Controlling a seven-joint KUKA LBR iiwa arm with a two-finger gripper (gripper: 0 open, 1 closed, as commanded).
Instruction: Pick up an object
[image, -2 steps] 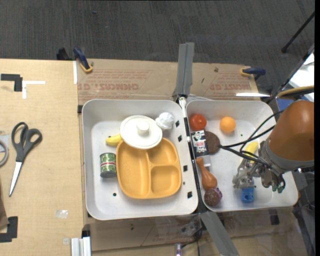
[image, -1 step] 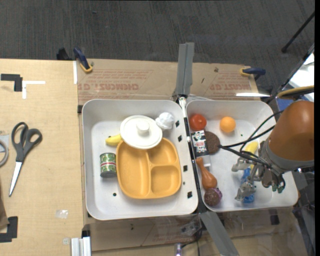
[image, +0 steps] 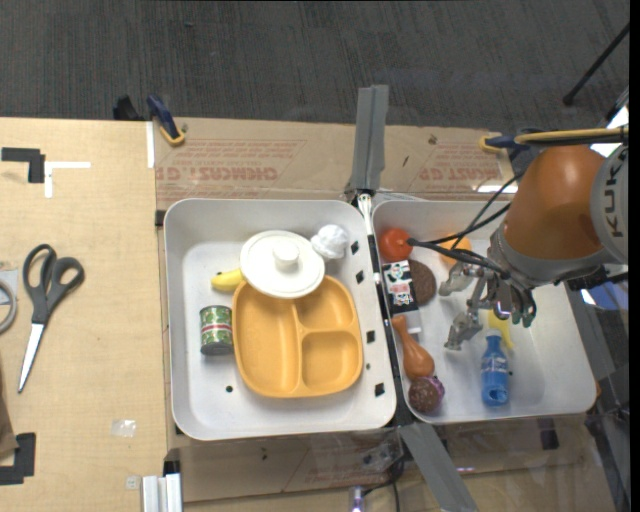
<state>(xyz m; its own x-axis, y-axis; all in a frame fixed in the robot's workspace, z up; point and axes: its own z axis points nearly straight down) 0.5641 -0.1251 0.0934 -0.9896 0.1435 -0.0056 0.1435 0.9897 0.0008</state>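
Hovering over the right bin (image: 560, 395), the end effector (image: 468, 325) hangs low from the grey arm with its orange band (image: 558, 200); how far its fingers are parted cannot be told, and nothing is seen clamped between them. Just below and right of the end effector lies a blue bottle (image: 494, 372), with a yellow object (image: 499, 325) partly hidden above the bottle. Left of the end effector, along the bin's wall, sit a red tomato-like object (image: 395, 242), a brown round object (image: 421, 283), a black-and-white packet (image: 398, 285), a butternut-squash-shaped toy (image: 415, 352) and a dark red onion-like ball (image: 425, 394). Farther left, the left bin (image: 185, 330) holds a yellow divided tray (image: 297, 345), a white lid (image: 283, 263), a green can (image: 215, 329), a banana (image: 228, 281) and a crumpled white object (image: 330, 240). Scissors (image: 42, 300) lie on the tabletop (image: 90, 400), well left of the end effector.
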